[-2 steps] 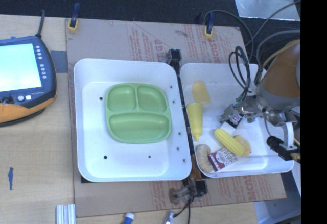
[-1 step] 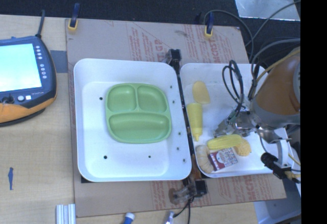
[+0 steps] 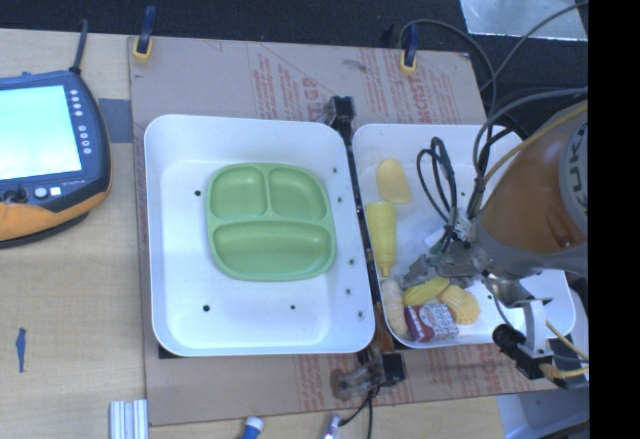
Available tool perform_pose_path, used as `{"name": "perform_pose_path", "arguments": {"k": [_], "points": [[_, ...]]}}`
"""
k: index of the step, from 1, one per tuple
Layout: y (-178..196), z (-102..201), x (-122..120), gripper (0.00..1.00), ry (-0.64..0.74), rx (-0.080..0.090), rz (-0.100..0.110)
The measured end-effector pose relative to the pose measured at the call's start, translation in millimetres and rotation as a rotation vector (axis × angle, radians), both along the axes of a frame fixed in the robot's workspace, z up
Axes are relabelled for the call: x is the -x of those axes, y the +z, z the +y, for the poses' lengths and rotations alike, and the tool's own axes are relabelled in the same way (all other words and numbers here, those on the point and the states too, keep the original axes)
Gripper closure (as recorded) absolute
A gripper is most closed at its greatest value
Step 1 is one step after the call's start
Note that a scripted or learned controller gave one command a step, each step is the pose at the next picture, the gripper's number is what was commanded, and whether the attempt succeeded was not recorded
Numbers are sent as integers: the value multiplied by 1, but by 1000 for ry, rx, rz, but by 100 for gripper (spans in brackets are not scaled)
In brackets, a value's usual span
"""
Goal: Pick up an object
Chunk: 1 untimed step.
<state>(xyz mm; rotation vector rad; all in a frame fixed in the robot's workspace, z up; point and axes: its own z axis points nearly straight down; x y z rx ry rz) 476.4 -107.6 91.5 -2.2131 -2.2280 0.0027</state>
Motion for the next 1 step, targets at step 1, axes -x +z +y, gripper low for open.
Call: {"name": "perform_pose_path", "arguments": {"k": [1], "points": [[66, -92, -64, 0, -5, 1, -1]]}}
